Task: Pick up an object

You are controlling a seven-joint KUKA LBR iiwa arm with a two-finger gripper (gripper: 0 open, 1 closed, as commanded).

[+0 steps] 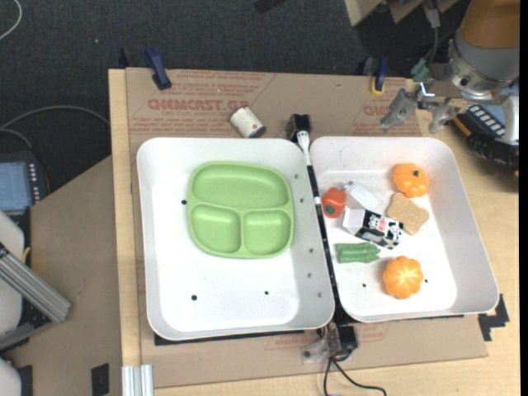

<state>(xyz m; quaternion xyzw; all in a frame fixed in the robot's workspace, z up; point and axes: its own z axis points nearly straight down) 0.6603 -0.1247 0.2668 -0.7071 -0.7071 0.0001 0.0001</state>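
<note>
Pincer (418, 106) seen open, nothing held, above right bin's (470, 246) far rim. 2 orange pumpkins (410, 179) well apart from it; bare floor along near edge.

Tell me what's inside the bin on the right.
The right bin holds two small orange pumpkins, a toast-shaped piece, a red item, a green piece and a white-and-black toy. Whatever lies beneath that clustered toy is covered.

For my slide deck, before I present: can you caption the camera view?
Gripper poised above the right bin of toy food; green divided plate in the left bin.
</note>
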